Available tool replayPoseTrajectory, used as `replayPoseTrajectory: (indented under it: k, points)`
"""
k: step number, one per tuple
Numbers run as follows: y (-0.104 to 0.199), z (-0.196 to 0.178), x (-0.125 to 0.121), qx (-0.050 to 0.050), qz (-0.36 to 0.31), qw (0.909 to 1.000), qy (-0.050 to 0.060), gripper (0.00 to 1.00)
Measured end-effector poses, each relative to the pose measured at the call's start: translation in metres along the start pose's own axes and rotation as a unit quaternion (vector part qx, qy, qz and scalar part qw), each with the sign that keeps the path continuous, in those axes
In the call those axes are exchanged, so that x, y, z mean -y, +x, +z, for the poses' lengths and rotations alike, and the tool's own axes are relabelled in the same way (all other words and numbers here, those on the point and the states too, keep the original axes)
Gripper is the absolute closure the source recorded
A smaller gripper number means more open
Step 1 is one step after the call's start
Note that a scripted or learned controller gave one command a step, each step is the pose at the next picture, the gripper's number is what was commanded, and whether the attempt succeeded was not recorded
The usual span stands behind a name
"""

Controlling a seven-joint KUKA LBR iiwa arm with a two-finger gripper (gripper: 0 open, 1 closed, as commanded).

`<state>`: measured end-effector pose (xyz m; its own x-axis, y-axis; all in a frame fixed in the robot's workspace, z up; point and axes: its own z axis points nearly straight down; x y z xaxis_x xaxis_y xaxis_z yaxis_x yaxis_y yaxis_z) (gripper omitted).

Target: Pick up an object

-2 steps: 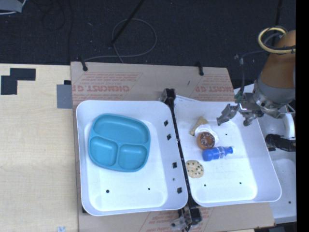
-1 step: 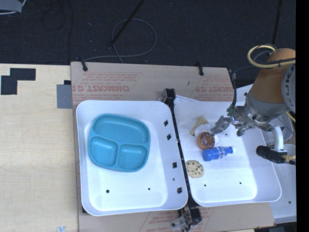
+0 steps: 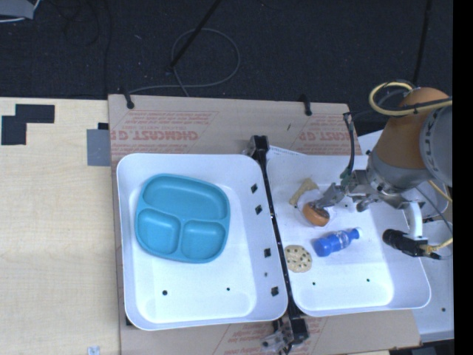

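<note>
A grey robot arm reaches from the right into the right-hand white bin [image 3: 414, 291], its pincer [image 3: 322, 205] lowered directly over a small orange-brown object [image 3: 317, 214]; whether the pincer grips it cannot be told. Nearby lie a blue bottle [image 3: 335, 241], a round speckled cookie [image 3: 298, 257] and a tan scrap [image 3: 302, 192]. A blue divided tray [image 3: 182, 217] sits in the left bin [image 3: 148, 302].

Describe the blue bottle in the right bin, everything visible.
The blue bottle is small, looks plastic, with a deep blue body and a lighter blue cap end pointing up-right. It lies on its side, tilted, on the floor of the right bin. Nothing touches it: the orange object sits above-left, the round speckled cookie lower-left.
</note>
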<state>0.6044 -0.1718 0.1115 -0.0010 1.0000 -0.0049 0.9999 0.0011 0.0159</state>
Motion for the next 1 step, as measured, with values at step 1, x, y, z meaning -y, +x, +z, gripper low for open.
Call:
replayPoseTrajectory:
  k: [1]
  points:
    - [-0.0004, -0.0061, 0.0018, -0.001, 0.002, 1.0000, 0.003, 1.00]
